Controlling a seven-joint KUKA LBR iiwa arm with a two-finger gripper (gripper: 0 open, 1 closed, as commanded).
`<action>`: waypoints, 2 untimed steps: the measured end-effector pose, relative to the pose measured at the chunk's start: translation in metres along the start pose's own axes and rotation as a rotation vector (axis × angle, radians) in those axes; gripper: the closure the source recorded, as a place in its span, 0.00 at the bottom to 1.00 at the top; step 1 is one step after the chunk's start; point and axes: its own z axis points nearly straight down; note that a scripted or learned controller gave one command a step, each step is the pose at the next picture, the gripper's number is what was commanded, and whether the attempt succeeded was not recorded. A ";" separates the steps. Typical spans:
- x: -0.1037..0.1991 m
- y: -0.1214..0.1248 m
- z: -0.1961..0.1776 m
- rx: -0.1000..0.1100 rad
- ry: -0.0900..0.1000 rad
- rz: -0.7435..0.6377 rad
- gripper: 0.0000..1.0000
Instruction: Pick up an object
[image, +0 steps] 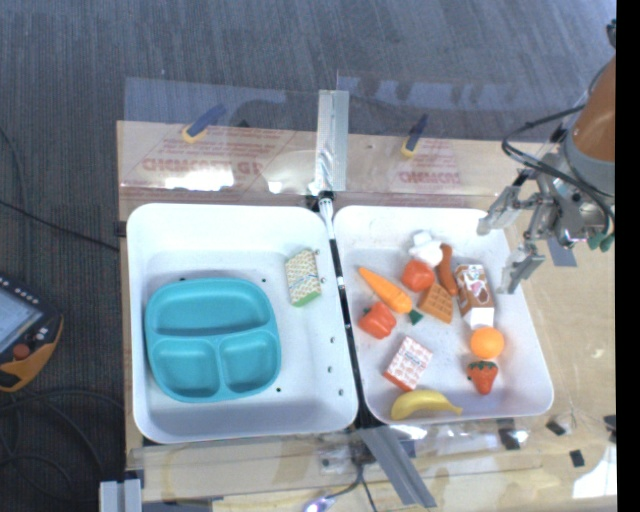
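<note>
Gripper (512, 243) hangs spread open over the right bin's (535, 330) far right rim, nothing between its fingers, likely staged for a descent. Pickable toys are heaped in that bin: carrot (386, 288), tomato (418, 275), waffle (436, 302), orange (487, 343), strawberry (483, 376), banana (423, 404), small carton (408, 362). Left bin (150, 240) holds a teal divided tray (211, 337) and a sponge (303, 276). Arm is cut off at the frame edge; which toy is targeted can't be told.

One fixed camera looks down at a slant from above on both bins (140, 330).
</note>
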 end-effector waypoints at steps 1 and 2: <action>-0.014 -0.012 0.102 0.000 0.002 0.141 0.00; -0.023 -0.017 0.189 0.003 -0.008 0.131 0.00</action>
